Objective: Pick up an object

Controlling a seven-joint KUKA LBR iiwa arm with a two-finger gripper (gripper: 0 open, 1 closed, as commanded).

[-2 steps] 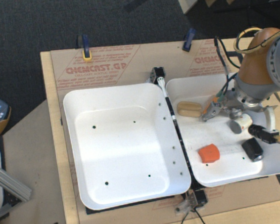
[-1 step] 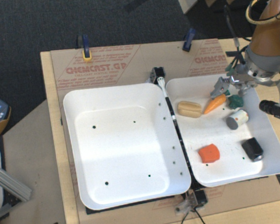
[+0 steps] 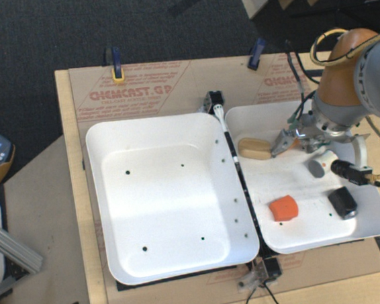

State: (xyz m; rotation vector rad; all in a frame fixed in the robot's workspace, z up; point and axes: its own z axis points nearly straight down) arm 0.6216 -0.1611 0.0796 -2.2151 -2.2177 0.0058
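I have the gripper (image 3: 282, 145) low in the right bin (image 3: 376, 219), and I cannot tell from here whether it is open or closed; I see nothing in its grasp. The tan oblong piece (image 3: 254, 149) lies just beside it, toward the divider between the bins, its long axis pointing roughly at the gripper. I judge a grip across its narrow width best. The orange block (image 3: 284, 208) sits well apart, nearer the front.

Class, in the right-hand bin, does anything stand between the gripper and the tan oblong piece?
Nothing visible does. The gripper sits close beside the tan piece, on its right in the view. The orange block lies lower in the view, off that line.
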